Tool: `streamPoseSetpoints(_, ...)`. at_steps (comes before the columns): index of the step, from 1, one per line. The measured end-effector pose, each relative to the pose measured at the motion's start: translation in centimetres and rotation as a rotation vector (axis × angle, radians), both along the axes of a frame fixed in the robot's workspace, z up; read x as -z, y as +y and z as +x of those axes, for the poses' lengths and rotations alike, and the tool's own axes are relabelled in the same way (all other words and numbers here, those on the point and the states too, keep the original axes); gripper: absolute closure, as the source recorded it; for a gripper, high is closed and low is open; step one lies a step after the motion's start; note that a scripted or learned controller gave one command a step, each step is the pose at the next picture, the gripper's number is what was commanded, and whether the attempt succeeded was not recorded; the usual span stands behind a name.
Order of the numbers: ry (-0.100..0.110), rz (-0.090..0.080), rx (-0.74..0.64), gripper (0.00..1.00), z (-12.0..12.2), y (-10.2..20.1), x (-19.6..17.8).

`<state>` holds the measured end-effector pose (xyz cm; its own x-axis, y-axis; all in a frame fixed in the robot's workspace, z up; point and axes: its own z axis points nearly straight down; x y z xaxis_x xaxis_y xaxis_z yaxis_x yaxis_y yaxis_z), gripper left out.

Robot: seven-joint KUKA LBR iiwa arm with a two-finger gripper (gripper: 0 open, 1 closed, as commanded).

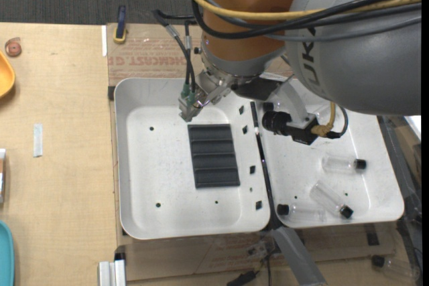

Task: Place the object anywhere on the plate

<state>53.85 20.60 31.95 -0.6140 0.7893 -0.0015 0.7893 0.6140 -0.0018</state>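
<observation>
Over the left bin (137, 164), near its back wall, my pincer (190, 107) hangs just beside the far short edge of the plate (214, 156), a dark ridged slab lying flat near the middle of this bin. The pincer is small in this view, so I cannot tell if it is released or clenched, nor if it carries something. The top of the plate is bare: all its ridges are visible and no object rests on them. So, in my judgement, the placing is not yet done.

The things that could be the object are in the right bin (375, 144), well apart from the plate. The upper vial (343, 164), clear with a black cap, lies on its side near the right wall. The lower vial (330, 199), of the same kind, lies closer to the front wall. A small black piece (282, 209) sits in the front left corner of that bin. I cannot say which one the task means; a vial seems to me most likely.

If my pincer is without load, almost all the work is left: to go to the right bin, to take the object, to bring it across and to put it down on the plate.
</observation>
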Motion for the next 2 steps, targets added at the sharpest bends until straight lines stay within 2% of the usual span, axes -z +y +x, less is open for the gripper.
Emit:
streamPoseSetpoints(1, 0.003, 0.000, -0.104, 1.00, -2.50, 1.23, 4.78)
streamPoseSetpoints(2, 0.002, 0.000, -0.104, 0.00, -2.49, 1.22, 4.77)
